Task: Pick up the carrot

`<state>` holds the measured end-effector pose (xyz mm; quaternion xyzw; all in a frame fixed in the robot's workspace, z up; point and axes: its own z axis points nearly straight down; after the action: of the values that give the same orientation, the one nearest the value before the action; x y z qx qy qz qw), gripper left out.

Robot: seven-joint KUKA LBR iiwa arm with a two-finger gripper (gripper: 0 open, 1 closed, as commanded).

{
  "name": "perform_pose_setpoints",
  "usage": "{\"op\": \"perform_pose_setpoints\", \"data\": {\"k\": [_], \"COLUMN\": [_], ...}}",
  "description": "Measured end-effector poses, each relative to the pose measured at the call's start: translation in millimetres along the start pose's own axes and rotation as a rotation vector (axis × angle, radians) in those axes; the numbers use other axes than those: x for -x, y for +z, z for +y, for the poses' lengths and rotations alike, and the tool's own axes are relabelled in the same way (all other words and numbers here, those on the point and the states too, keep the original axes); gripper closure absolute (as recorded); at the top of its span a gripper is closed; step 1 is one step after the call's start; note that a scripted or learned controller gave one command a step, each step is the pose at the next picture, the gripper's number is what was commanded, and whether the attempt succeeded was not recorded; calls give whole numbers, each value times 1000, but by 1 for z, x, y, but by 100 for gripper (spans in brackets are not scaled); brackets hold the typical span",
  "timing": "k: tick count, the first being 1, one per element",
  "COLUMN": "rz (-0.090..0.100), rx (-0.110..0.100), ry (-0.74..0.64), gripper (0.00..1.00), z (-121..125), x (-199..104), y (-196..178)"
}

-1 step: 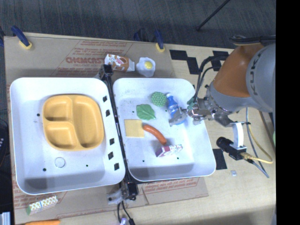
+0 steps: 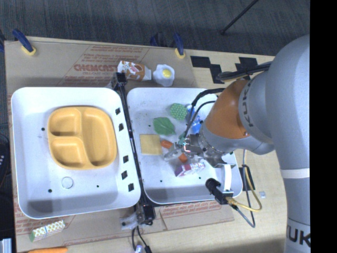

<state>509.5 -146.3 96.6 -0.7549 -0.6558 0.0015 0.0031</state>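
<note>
The carrot (image 2: pixel 167 143) is a small orange piece lying in the right bin (image 2: pixel 158 191), just right of a yellow square slice (image 2: pixel 150 144). My gripper (image 2: pixel 178 153) is down in that bin at the carrot's lower right, very close to it or touching it. Whether the carrot sits in the gripper's grasp is not visible. Another orange patch (image 2: pixel 183 156) shows under the gripper head. The grey arm with its orange band (image 2: pixel 226 117) covers the right part of the bin.
Two green items (image 2: pixel 164 124) (image 2: pixel 178 110) lie above the carrot, and a red-and-white item (image 2: pixel 188 168) lies below the gripper. The left bin (image 2: pixel 26 194) holds a yellow divided plate (image 2: pixel 81 137). A packet (image 2: pixel 131 70) and a white-yellow item (image 2: pixel 164 75) sit behind the bins.
</note>
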Motion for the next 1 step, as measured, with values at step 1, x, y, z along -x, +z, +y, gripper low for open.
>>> {"op": "perform_pose_setpoints", "data": {"k": [1], "rz": [0], "rx": [-1], "ry": [-4], "gripper": [100], "z": [0], "x": [0], "y": [-11]}}
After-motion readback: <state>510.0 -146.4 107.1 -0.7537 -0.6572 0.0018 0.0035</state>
